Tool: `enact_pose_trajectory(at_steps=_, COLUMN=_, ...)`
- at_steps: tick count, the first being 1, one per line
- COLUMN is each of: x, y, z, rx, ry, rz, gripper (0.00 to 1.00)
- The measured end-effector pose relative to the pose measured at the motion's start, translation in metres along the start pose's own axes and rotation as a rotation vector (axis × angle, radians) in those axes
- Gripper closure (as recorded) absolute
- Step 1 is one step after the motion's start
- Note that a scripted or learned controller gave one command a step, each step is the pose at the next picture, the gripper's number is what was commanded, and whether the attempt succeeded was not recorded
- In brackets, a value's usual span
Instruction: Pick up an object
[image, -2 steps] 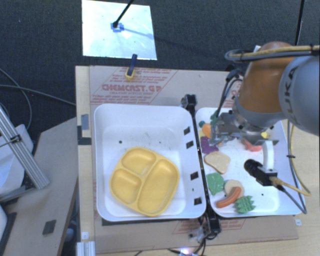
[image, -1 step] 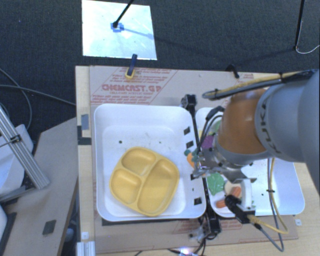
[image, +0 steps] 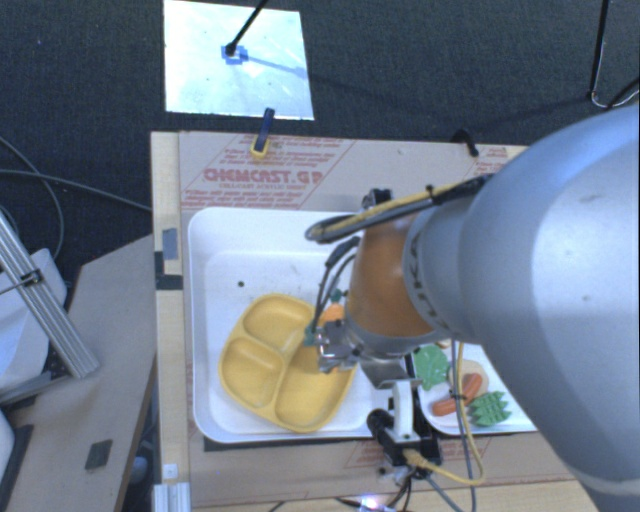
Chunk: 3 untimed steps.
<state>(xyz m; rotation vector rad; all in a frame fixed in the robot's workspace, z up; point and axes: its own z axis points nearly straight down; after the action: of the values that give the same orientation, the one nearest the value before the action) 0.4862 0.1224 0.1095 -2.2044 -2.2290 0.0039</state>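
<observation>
- The grey arm (image: 540, 300) with its orange band (image: 385, 285) reaches in from the right and hangs low over the left white bin (image: 215, 260), covering that bin's right side.
- A yellow divided tray (image: 265, 360) lies in the left bin toward its near edge, tilted, its three compartments facing up; its right end runs under the wrist.
- The gripper (image: 335, 350) sits at the tray's right end, over or against the tray's rim; its tips are hidden by the wrist hardware, so I cannot tell how the claw stands or whether anything is in it.
- A small orange scrap (image: 333, 312) shows just beside the wrist, perhaps another object in the bin.
- In the right bin (image: 500, 425), along its near edge, lies a plate-like piece printed with green leaves and an orange carrot shape (image: 462, 390).
</observation>
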Motion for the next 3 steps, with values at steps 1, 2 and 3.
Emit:
enact_pose_trajectory(at_steps=1, x=-0.002, y=0.049, z=0.024, rx=-0.002, ry=-0.001, rz=0.006, gripper=1.00)
enact_pose_trajectory(at_steps=2, x=-0.026, y=0.046, z=-0.133, rx=-0.022, ry=0.000, rz=0.008, gripper=1.00)
enact_pose_trajectory(at_steps=3, x=0.041, y=0.070, z=0.008, rx=-0.022, ry=0.003, rz=0.008, gripper=1.00)
